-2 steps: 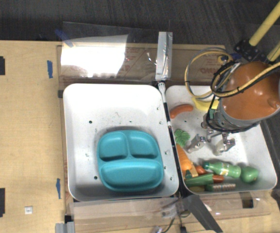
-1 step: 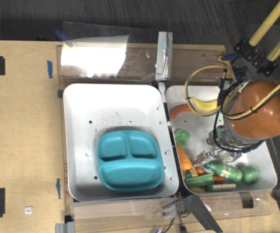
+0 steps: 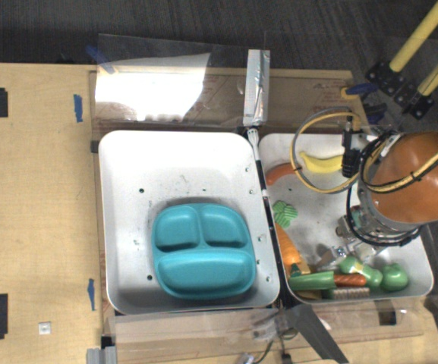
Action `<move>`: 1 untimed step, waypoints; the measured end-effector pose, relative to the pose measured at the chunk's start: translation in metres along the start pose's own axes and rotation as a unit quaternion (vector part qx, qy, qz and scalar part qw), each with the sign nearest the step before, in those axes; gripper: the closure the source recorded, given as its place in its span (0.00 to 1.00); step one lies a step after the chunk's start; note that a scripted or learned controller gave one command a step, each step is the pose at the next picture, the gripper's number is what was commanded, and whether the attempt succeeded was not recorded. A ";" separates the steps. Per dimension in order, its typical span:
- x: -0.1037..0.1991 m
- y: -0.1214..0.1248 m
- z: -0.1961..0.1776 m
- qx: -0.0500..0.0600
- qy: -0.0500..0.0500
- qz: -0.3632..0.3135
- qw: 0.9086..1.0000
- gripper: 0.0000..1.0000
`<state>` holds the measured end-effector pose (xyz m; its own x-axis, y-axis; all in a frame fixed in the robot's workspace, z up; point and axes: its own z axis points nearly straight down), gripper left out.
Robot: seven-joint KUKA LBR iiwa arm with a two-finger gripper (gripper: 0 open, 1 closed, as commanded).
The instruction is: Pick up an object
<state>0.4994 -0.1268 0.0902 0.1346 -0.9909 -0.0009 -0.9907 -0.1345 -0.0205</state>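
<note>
The grey arm's two-finger gripper [image 3: 338, 250] is hanging low over the right white bin [image 3: 423, 283], near its front edge (whether it is spread or closed, I cannot tell). Just beside it, along that edge, a green plastic toy vegetable [image 3: 312, 280] is lying. A teal divided plastic plate [image 3: 202, 250] is sitting in the left white bin [image 3: 127, 173].

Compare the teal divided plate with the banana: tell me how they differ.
The teal divided plate is broad and rounded; the banana is slim and curved. The plate is teal, the banana yellow. The plate lies in the left bin, the banana in the right bin among other toys.
</note>
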 end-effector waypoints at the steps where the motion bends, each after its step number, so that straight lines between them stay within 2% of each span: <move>1: -0.027 -0.080 0.002 -0.003 0.000 0.089 0.996 0.00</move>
<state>0.5752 -0.0891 0.0900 -0.0431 -0.9991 -0.0030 -0.9990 0.0432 -0.0142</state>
